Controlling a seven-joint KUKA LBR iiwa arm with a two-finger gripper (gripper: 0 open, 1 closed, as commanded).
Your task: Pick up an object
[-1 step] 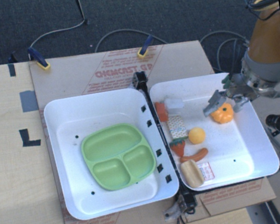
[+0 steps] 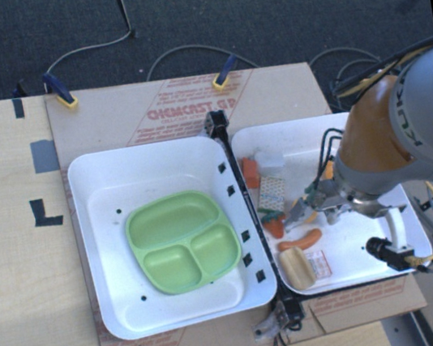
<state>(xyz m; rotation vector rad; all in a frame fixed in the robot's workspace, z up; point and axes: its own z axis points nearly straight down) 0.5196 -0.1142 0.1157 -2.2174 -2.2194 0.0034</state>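
The left bin (image 2: 94,229) held a green tray (image 2: 182,239). In the right bin (image 2: 395,257), small toy foods lay by the middle wall. An orange sausage (image 2: 300,240) lay flat, its long side running left to right. The gripper (image 2: 301,210) hung just above and touching nothing clear. Its fingers looked a little spread, maybe, and held nothing.

Place: probably a robotics lab (not a home)
Signs: cardboard-covered counter (image 2: 181,108), clamps (image 2: 62,94), loose cables (image 2: 122,28), two white bins (image 2: 94,229), KUKA arm (image 2: 394,130)
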